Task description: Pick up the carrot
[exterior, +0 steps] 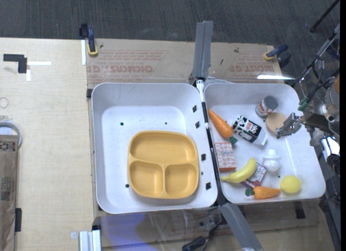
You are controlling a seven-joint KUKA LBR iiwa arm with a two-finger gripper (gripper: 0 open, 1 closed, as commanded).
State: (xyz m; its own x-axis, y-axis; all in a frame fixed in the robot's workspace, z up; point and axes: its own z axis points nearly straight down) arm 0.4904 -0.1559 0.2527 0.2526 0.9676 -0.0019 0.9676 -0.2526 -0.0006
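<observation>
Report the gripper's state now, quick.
Gripper: over the right bin near its right wall, nothing between its fingers; open or shut cannot be told.

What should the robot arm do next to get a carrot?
Probably swing left and down toward the carrot lying by the divider at the left side of the right bin. The gripper hovers near that bin's right edge, apart from it. A second carrot lies near the front, crowded by the banana and lemon.
</observation>
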